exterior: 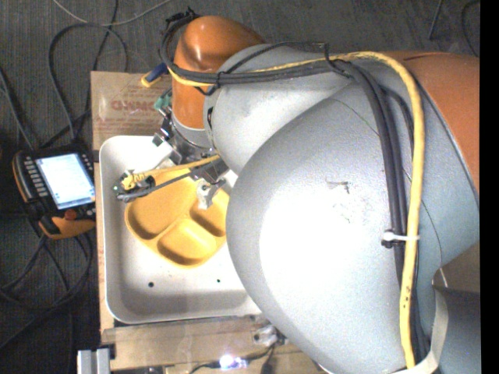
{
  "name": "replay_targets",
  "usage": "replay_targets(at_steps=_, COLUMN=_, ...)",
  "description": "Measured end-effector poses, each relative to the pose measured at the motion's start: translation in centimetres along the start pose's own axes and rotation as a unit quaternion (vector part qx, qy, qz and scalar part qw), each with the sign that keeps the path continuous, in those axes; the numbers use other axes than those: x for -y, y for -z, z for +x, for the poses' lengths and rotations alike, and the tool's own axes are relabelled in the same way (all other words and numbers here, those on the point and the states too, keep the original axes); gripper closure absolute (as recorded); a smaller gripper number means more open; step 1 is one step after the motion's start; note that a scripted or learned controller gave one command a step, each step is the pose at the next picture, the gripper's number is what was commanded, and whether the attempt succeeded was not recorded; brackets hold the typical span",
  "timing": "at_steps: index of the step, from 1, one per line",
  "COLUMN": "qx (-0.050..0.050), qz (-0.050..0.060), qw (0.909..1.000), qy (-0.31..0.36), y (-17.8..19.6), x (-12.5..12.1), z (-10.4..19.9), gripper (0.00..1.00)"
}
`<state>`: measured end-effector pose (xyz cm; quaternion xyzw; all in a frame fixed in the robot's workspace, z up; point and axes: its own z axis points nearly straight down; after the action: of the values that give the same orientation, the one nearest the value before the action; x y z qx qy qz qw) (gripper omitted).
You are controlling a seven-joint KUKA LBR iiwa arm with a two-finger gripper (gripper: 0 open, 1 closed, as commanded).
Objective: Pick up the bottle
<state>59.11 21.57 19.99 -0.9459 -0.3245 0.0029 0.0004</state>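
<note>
The grey arm, with its orange band, covers most of the view and hangs over the white bin. Its gripper reaches down at the bin's far side, right above the rim of a yellow divided dish. That dish lies in the middle of the bin with three shallow compartments showing. The arm's bulk hides the right part of the bin and everything beyond it.
A flat piece of cardboard lies past the bin's far edge. A teach pendant with a lit screen rests on the floor to the left, among loose cables. Bare white bin floor shows in front of the dish.
</note>
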Motion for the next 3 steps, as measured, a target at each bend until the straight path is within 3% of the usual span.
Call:
replay_targets(at_steps=1, qx=0.002, qz=0.0, qw=0.9956, qy=0.093, y=-5.9, x=6.0, z=-4.9, gripper=0.0)
replay_targets(at_steps=2, qx=-0.002, qz=0.001, qw=0.9988, qy=0.05, y=-10.3, x=-2.4, z=-4.4, gripper=0.0)
replay_targets(at_steps=3, qx=0.011, qz=0.006, qw=0.9975, qy=0.069, y=-10.8, x=-1.8, z=1.5, gripper=0.0)
